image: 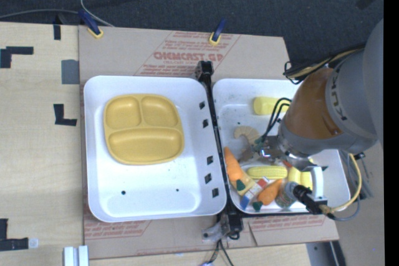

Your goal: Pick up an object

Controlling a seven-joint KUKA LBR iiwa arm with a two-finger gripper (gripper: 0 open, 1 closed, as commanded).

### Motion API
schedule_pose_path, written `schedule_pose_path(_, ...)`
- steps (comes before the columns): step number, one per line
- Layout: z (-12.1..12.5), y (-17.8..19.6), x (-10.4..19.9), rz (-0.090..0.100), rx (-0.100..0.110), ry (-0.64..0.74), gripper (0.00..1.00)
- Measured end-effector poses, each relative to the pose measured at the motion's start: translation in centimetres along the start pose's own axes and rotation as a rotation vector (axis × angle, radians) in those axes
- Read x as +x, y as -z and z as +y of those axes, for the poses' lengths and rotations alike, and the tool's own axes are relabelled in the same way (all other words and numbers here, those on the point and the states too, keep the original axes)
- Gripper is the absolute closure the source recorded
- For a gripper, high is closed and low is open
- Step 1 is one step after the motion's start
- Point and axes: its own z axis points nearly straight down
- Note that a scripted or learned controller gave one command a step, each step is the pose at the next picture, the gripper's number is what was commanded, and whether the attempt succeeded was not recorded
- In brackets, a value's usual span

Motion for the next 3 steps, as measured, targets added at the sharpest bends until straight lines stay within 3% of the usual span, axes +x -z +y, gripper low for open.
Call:
schedule_pose_path(1, 0.0, 0.9, 0.2, 0.004, 0.003, 0.002, 1.00)
schedule_pose_path(2, 0.0, 0.9, 0.0, 0.001, 0.001, 0.001, 0.00)
schedule_pose_path(3, -2.3, 0.1, 0.1, -0.006, -0.009, -0.003, 0.00)
